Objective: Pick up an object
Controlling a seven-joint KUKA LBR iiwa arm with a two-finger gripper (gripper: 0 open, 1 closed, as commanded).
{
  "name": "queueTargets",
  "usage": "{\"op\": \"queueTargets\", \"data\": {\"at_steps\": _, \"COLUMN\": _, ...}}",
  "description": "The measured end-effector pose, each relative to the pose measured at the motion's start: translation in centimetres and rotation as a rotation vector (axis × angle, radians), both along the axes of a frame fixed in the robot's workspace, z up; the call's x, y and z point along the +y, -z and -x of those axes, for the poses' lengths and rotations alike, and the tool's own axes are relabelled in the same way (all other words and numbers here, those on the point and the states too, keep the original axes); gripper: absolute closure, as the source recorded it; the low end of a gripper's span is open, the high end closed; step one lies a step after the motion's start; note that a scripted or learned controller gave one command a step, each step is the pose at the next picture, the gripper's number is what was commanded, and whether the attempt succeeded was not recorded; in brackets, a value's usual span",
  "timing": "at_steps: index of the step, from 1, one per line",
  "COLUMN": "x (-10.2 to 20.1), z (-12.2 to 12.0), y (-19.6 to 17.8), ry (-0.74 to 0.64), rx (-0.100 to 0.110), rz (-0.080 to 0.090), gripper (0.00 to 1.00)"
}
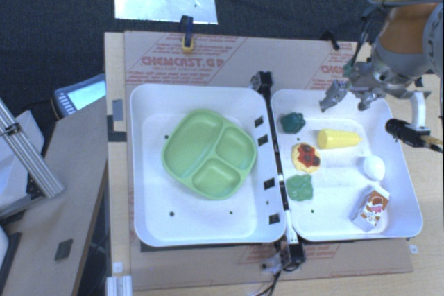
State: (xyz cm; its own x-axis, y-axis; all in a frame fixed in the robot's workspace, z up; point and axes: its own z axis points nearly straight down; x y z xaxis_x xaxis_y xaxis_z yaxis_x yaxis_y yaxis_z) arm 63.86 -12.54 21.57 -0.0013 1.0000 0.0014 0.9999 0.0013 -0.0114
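Nearest: small printed carton (370, 210), boxy, lying in right bin (402, 218). Left bin (149, 218) holds glossy green compartment tray (209, 154). Right bin also: yellow wedge (338, 138), pizza slice (306, 157), leafy greens (300, 186), dark broccoli (292, 123), white egg (373, 167). Pincer (350, 99) released, fingers spread, hovering at bin's far rim, grasping nothing.

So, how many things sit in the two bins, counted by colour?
Green: 3, the tray, a dark lump, a pale lump
Yellow: 1, the block
White: 2, the egg, the carton
Red and yellow: 1, the pizza
Total: 7
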Motion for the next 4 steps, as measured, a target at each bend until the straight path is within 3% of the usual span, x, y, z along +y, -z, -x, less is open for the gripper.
{"op": "queueTargets", "data": {"at_steps": 1, "x": 0.0, "z": -0.3, "y": -0.8, "ry": -0.002, "rx": -0.013, "rz": 0.002, "gripper": 0.0}}
{"op": "queueTargets", "data": {"at_steps": 3, "x": -0.1, "z": -1.0, "y": 11.2, "ry": -0.001, "rx": -0.011, "rz": 0.002, "gripper": 0.0}}
{"op": "queueTargets", "data": {"at_steps": 4, "x": -0.1, "z": -1.1, "y": 13.2, "ry": -0.001, "rx": -0.012, "rz": 0.002, "gripper": 0.0}}
